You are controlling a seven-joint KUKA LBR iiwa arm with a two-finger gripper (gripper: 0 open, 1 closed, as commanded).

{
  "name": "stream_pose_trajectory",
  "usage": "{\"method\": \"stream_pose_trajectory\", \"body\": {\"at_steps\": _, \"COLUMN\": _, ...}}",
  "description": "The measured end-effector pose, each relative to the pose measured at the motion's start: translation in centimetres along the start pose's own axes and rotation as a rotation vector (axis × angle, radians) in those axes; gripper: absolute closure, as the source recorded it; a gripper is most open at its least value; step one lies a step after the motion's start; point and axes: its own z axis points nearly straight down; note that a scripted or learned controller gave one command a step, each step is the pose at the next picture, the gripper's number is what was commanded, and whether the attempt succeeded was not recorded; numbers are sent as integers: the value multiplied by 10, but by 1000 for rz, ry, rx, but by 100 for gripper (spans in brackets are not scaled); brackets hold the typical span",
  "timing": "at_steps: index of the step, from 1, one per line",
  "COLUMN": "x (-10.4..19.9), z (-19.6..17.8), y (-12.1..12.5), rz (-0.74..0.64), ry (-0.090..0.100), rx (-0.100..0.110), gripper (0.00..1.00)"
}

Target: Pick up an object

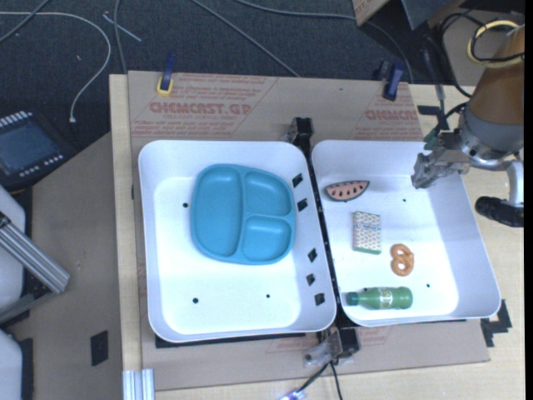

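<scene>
Green bottle (379, 297), pretzel (402, 259), patterned packet (366, 231) and watermelon slice (346, 191) lie loose in my right bin (466, 248), spaced for easy picking; my gripper (426, 173) hovers at its far edge, grip state unreadable.

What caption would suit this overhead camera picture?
Grey robot gripper above right white bin holding watermelon slice, patterned card, pretzel, green bottle.

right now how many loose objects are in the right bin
4: watermelon slice at the far left, patterned packet mid-bin, pretzel right of it, green bottle lying along the near edge.
</scene>
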Motion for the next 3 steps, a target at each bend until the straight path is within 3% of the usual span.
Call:
{"method": "stream_pose_trajectory", "body": {"at_steps": 2, "x": -4, "z": -99, "y": 2, "rz": 0, "ry": -1, "rx": -2, "gripper": 100}}
{"method": "stream_pose_trajectory", "body": {"at_steps": 3, "x": 56, "z": -87, "y": 6, "rz": -4, "ry": 5, "rx": 8, "gripper": 100}}
